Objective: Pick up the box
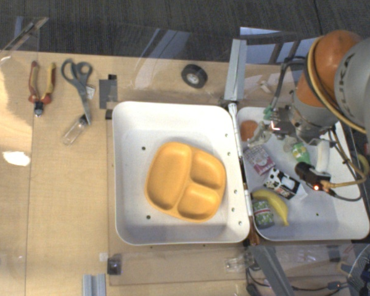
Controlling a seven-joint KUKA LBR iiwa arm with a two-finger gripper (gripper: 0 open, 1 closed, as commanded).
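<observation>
Wooden bench, dark carpet beyond

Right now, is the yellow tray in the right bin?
No, the yellow tray lies in the left bin; the right bin holds the banana and small items.

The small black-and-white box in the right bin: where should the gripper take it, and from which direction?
Probably from straight above, fingers across the short sides of the box. It lies flat and turned at an angle on the right bin, so the wrist should turn to match. The banana sits close below it and a pink packet above, leaving little room for a sideways approach.
</observation>
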